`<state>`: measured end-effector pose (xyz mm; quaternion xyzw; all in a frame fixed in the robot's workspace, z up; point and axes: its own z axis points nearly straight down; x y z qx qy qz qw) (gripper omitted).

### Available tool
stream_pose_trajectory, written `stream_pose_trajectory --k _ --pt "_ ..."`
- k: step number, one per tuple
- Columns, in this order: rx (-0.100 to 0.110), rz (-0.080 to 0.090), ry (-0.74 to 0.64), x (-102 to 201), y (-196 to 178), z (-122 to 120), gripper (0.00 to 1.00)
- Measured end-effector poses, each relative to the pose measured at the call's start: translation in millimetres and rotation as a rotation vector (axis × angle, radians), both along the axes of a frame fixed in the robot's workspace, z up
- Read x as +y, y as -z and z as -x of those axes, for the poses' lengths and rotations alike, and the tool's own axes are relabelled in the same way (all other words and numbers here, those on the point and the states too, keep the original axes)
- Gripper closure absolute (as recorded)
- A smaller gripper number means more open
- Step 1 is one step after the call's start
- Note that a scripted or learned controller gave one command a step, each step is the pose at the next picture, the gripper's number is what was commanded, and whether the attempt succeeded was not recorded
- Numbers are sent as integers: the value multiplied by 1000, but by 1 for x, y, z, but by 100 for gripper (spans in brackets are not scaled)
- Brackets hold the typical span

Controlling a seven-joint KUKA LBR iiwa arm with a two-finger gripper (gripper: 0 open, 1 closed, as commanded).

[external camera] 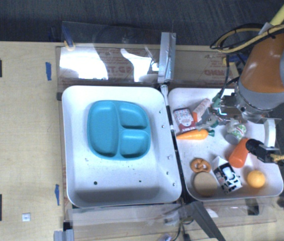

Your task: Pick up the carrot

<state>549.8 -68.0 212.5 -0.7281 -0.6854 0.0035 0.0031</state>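
Note:
The carrot (192, 134) is orange with a green stub at its right end. It lies flat near the left wall of the right bin (277, 185). My gripper (215, 115) hangs just above and to the right of the carrot's green end, over the bin's upper middle. The arm's orange band (265, 67) and grey wrist cover the bin's upper right part.
Around the carrot lie a red-and-white packet (183, 118), a pretzel (200, 164), a brown round piece (205, 183), a black-and-white carton (227, 176), an orange bottle (239, 153), an orange fruit (256, 178) and a green-white item (236, 130). The left bin (81, 174) holds a blue divided plate (118, 129).

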Motion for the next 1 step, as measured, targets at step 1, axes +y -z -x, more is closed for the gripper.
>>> stream_pose_trajectory --k 1 --pt "-9 0 -56 9 21 -34 0"
